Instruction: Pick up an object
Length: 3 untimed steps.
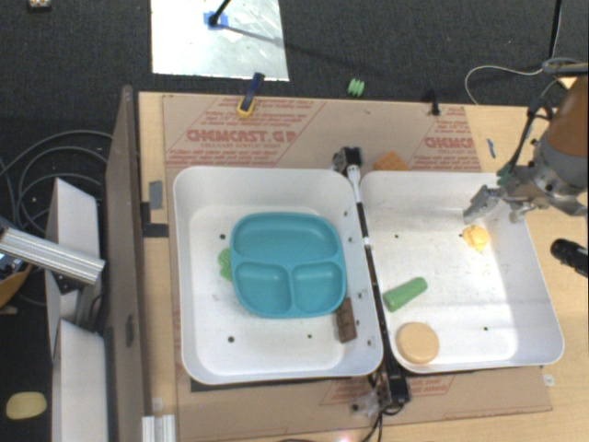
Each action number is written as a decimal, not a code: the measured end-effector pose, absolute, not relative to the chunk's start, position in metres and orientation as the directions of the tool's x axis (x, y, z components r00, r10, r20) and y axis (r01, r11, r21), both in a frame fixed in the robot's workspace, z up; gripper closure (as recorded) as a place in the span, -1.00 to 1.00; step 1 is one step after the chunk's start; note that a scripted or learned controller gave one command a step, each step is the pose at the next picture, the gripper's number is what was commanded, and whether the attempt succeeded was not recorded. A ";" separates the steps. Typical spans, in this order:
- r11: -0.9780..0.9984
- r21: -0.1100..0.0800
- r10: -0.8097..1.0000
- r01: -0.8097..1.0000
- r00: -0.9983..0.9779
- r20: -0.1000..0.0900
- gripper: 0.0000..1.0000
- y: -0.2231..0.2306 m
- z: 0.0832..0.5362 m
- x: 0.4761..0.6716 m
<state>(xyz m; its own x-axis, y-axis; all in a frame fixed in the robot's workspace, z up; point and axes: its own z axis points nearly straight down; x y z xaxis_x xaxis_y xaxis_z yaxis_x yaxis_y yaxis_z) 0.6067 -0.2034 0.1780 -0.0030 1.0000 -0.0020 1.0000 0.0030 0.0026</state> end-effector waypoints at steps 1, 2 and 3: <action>0.001 0.002 1.000 1.000 -0.001 -0.002 -1.00 -0.207 0.179 0.603; 0.002 -0.002 1.000 1.000 -0.002 0.000 -1.00 -0.206 0.080 0.606; 0.004 0.015 1.000 1.000 -0.004 -0.005 -1.00 -0.207 0.209 0.607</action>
